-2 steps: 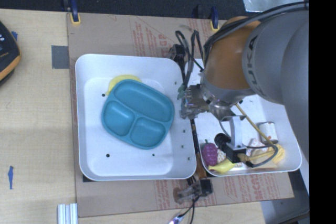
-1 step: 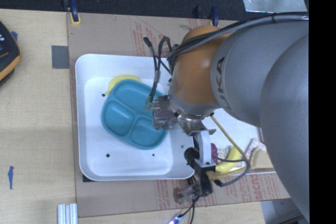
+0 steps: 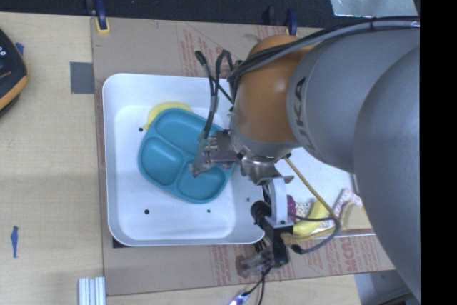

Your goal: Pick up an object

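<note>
Grey arm (image 3: 357, 118) hides the right bin (image 3: 325, 186); gripper (image 3: 207, 157) over blue tray (image 3: 178, 157)

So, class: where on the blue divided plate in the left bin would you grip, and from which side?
Grip the blue divided plate by its raised outer rim on the left, coming straight down. It lies flat, and that edge has open bin floor beside it.

A brown cardboard sheet (image 3: 164, 46) lies over the pale wood bench (image 3: 43, 175). A grey tape patch (image 3: 81, 77) sits near its left edge. Blue clamps (image 3: 101, 14) grip its far edge. A black-and-orange device (image 3: 10, 75) rests at far left.
</note>
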You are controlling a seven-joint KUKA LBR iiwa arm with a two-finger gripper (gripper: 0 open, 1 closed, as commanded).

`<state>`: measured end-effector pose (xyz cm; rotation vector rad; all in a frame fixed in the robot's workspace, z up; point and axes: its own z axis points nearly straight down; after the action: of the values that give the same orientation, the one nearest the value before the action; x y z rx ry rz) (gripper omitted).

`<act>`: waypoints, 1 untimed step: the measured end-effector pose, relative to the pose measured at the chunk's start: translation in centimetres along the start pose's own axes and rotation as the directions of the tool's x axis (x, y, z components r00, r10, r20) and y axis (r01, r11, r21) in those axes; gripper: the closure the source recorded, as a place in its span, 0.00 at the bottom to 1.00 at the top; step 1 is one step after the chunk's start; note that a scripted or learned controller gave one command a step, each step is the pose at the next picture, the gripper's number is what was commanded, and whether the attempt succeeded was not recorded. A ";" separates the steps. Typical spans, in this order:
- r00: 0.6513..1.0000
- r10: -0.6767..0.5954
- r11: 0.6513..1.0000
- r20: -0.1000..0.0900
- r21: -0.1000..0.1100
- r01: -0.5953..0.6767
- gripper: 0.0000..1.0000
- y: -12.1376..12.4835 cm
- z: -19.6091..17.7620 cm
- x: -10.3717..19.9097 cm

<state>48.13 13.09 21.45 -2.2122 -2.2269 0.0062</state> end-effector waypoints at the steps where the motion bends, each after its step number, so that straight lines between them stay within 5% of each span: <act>1: 1.000 0.000 1.000 -0.001 -0.002 0.000 0.00 -0.6 -14.4 -4.1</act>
<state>47.60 9.00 35.85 -2.2124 -2.2271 0.0030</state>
